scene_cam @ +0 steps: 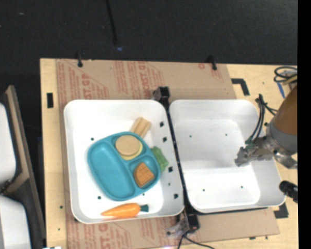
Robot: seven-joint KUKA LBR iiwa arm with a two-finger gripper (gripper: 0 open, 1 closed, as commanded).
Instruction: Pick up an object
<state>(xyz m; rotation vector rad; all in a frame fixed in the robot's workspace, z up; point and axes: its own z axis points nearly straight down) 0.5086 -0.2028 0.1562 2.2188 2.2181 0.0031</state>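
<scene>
Two bins [72, 139], teal tray [106, 173], carrot [122, 210], arm [285, 123] right

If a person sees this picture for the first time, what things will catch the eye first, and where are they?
The eye goes first to the blue divided tray in the left bin, with a round tan piece and a brown waffle-like piece in its compartments. An orange carrot lies just below the tray, near the bin's front edge. Over the right bin, the tool hangs near its right side.

Blue tray [111, 173] w/ toy food in left bin [75, 154]; gripper [247, 154] over right bin [217, 115].
</scene>
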